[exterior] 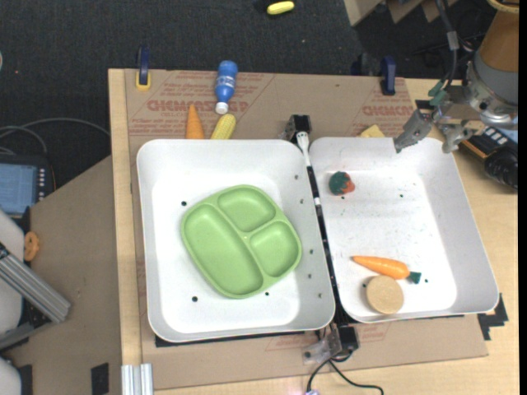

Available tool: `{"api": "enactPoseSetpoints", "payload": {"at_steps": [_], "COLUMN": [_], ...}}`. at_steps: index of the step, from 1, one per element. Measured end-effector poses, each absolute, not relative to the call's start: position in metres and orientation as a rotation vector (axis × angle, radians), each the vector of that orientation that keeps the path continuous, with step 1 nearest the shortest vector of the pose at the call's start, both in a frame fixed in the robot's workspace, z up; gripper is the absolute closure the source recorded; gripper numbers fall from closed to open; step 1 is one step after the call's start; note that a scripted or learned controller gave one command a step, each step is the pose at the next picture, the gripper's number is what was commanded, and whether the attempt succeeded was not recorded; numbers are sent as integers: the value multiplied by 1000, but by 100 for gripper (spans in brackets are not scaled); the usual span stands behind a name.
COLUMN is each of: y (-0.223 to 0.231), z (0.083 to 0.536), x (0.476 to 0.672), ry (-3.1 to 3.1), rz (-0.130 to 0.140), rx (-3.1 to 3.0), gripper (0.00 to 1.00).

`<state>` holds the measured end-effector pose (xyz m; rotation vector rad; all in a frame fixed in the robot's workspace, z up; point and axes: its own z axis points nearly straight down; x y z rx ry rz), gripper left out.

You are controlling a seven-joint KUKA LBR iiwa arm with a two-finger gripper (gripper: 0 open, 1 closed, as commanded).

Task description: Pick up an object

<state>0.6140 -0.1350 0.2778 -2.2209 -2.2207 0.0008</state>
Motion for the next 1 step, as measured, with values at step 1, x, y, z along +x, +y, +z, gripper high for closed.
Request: {"api": "enactPoseSetpoints", "payload": {"at_steps": [1], "y": [-197], "z": [142], "x": [555], "ry": [-2204], "rz": [15], "rx": [-2221], "gripper": [0]}}
